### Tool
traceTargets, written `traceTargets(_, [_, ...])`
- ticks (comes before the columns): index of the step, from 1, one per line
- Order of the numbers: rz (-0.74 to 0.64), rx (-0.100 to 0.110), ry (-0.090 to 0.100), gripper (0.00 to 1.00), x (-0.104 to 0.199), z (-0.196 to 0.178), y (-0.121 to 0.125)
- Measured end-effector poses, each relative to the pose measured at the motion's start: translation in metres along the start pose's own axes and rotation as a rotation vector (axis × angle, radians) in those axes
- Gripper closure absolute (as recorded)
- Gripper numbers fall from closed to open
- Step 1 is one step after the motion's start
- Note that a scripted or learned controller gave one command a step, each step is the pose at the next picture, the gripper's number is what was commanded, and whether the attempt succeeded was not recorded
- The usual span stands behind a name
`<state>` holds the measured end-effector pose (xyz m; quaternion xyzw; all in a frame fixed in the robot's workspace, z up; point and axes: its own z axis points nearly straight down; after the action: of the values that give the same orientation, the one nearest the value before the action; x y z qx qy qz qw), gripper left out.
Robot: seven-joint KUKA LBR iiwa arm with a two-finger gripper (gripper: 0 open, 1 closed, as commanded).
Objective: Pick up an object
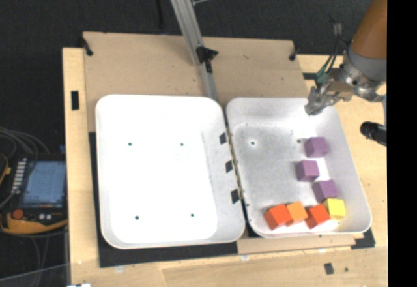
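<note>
A: Blocks first. Where are they and how many?

B: All in the right bin point(260, 119), lower right of frame. 3 purple blocks in a rough column: top one point(316, 146), mid one point(307, 169), bottom one point(326, 189). Just below that, a yellow block point(336, 207). Along the bin's bottom edge, 3 warm-coloured ones in a row: a red-orange block point(279, 216) at left, an orange block point(297, 211) touching it, then a red block point(318, 215) beside the yellow. 7 total.

A: Any writing or labels on them?

B: None readable. Plain faces at this res.

A: Gripper?

B: The gripper point(315, 104) is at the upper right, over the right bin's top rim, well apart from the blocks. Nearest is the top purple, below it. Fingers too small and blurred, can't tell if apart or together. Nothing seen held between them.

A: Rest of the scene?

B: The left bin point(156, 168) is white, 4 small dark dots on its floor. A metal rail point(186, 15) slants down from top centre to between the bins. A handheld pendant point(32, 191) w/ a blueish screen sits at the far left; screen text not legible.
</note>
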<state>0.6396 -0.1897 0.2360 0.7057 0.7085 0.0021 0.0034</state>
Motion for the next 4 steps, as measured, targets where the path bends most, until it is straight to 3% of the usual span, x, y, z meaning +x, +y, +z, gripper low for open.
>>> traceTargets(1, [-0.003,0.003,0.000,1.00,-0.001,-0.025,0.001])
traceTargets(2, [-0.002,0.007,0.002,1.00,0.055,-0.029,-0.004])
traceTargets(4, [-0.002,0.009,0.003,1.00,0.165,-0.008,-0.040])
